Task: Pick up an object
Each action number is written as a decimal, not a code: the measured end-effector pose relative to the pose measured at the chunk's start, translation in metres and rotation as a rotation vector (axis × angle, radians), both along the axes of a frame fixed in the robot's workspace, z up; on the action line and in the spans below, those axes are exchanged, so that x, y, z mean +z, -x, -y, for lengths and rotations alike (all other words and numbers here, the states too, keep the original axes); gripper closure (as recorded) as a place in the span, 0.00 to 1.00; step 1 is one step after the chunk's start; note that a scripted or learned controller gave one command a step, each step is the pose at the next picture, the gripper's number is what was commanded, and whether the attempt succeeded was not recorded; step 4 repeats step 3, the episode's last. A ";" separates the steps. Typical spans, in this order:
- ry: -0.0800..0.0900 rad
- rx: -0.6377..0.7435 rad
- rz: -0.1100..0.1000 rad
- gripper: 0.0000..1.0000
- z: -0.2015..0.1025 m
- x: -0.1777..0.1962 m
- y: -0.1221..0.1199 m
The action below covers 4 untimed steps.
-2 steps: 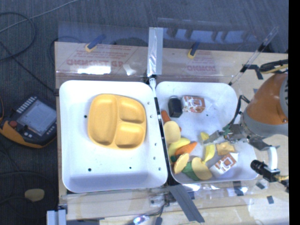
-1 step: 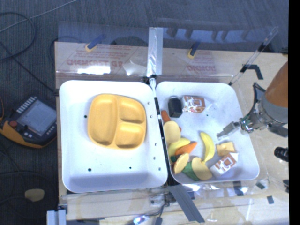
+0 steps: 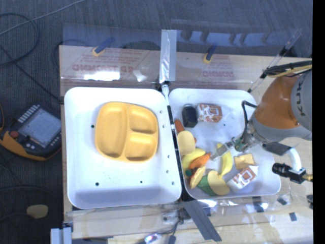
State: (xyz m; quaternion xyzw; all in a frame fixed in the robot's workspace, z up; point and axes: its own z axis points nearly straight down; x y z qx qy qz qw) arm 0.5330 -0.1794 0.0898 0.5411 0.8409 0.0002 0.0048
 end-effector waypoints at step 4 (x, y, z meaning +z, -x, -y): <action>-0.002 -0.270 -0.008 1.00 -0.096 0.094 -0.130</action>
